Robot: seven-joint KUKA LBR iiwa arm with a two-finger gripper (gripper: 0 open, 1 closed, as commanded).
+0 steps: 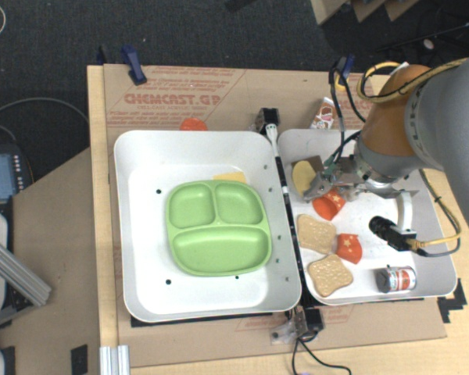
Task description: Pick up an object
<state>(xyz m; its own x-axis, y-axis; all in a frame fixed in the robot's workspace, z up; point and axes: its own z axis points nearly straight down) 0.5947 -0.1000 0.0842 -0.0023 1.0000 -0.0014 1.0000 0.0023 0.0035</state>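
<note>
You are viewing two white bins (pixel 133 209), one green tray (pixel 217 229), two bread slices (pixel 316 233), two red pieces (pixel 349 246), one can (pixel 396 279).

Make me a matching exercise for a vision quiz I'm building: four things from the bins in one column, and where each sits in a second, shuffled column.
Things:
1. green divided plate
2. small can
3. red piece by the gripper
4. bread slice

Places:
A. right bin, near corner on its right side
B. middle of the left bin
C. right bin, near edge on its left side
D. right bin, upper left part, just under the arm's tip

Pairs: 1-B, 2-A, 3-D, 4-C
</note>
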